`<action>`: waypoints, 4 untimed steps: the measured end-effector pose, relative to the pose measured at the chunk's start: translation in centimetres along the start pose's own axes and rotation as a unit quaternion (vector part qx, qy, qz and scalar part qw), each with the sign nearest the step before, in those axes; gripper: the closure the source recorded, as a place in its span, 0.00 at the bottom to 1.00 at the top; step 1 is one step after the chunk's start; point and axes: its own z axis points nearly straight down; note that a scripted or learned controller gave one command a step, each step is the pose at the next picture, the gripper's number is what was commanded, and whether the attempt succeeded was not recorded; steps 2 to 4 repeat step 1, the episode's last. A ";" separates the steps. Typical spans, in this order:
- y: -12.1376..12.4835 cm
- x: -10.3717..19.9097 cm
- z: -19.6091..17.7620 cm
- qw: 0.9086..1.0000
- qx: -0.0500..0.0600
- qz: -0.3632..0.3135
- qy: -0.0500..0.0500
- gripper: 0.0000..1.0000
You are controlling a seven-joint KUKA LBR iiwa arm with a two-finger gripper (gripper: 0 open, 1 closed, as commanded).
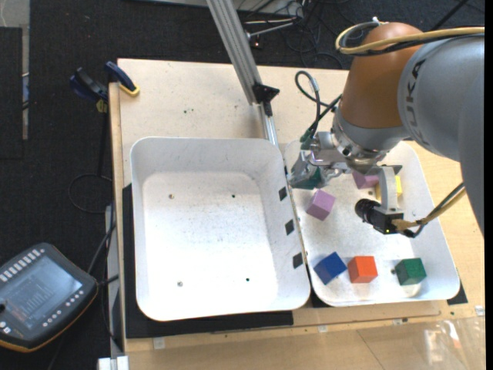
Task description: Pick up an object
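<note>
Left bin (154, 168) wide open, right bin (439, 276) crowded by blocks, arm (385, 91) overhead, perhaps blocking its far end.

The pale wooden bench (192, 91) bears two white bins, left (154, 160) and right (439, 276), side by side.

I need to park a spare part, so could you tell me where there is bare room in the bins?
The left bin has bare floor wall to wall. The right bin is crowded: purple cube, blue cube, orange cube, green cube, and the gripper.
</note>
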 end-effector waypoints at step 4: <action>-1.6 4.6 -0.9 1.000 0.000 0.000 0.000 1.00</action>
